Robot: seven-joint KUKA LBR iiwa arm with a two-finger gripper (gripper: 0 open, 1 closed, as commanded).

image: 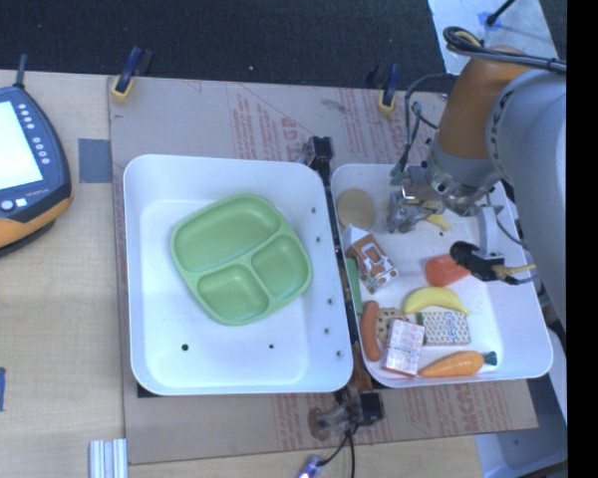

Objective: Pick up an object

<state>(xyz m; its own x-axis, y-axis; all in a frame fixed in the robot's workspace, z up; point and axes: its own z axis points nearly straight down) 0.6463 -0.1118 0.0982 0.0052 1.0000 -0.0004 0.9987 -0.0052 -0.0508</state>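
Observation:
My gripper (407, 213) hangs over the back of the right bin (523, 352), just right of a tan round piece (356, 207). A small yellow thing (438, 223) peeks out beside the gripper. In front of it lie a brown-and-white box (371, 263), a red-orange piece (443, 270), a banana (435, 299), a cracker-like slab (445, 326), a carrot (453, 364), a pink-and-white packet (404, 347) and a sausage (370, 329). Nothing shows between the gripper and these toys.
The left bin (154, 357) holds a green divided plate (241, 258). A teach pendant (15, 167) lies on the bench at far left. Clamps (129, 73) grip the board's back edge. The grey arm (523, 127) fills the right side above the right bin.

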